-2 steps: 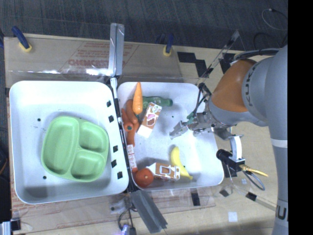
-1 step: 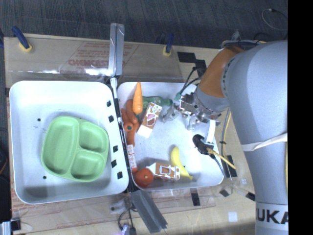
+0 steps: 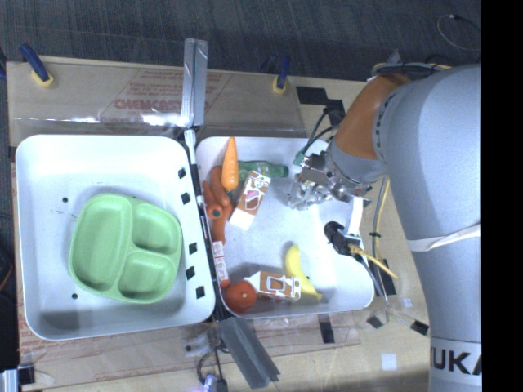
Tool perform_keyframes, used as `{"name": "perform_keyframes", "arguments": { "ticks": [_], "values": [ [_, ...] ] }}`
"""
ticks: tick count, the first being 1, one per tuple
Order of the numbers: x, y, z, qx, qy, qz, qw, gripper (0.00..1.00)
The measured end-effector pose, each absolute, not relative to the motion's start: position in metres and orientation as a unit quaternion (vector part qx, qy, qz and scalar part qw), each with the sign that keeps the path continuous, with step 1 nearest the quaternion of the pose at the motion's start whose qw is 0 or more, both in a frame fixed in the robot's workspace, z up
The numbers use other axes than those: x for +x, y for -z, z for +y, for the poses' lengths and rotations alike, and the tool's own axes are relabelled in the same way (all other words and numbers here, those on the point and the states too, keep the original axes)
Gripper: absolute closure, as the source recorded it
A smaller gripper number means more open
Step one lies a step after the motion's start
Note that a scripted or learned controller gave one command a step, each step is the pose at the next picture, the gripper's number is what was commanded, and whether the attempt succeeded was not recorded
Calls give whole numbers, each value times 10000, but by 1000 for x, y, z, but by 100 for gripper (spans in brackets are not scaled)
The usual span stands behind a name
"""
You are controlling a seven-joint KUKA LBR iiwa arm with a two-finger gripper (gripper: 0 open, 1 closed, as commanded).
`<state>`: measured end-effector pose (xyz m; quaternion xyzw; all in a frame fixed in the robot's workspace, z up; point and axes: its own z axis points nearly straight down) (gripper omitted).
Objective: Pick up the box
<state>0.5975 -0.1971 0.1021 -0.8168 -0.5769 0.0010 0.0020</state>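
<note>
Two small cartons lie in the right bin (image 3: pixel 270 251). One box (image 3: pixel 250 198), white with a red and brown print, lies tilted near the bin's upper left, beside the carrots. A second box (image 3: pixel 276 285) lies flat near the front wall, between a tomato and a banana. My gripper (image 3: pixel 309 188) hangs over the bin's upper right part, to the right of the upper box and apart from it. Nothing shows between its fingers.
An orange carrot (image 3: pixel 230 163) and darker carrots (image 3: pixel 215 200) lie along the right bin's left wall. A green item (image 3: pixel 270 169) lies behind the upper box. A banana (image 3: pixel 300 273) and a tomato (image 3: pixel 239 296) rest near the front. The left bin (image 3: pixel 49 162) holds a green divided plate (image 3: pixel 124 248).
</note>
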Motion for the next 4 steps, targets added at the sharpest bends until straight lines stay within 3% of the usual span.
{"name": "perform_keyframes", "arguments": {
  "ticks": [1,2,3,4],
  "values": [
    [517,-121,-108,-8685,-20,-4956,31,100],
    [501,-213,-123,-8637,-10,-5040,12,100],
    [477,-116,-130,-9014,-22,-4330,26,100],
    [478,-92,-96,-9699,11,-2434,7,100]
  ]
}}
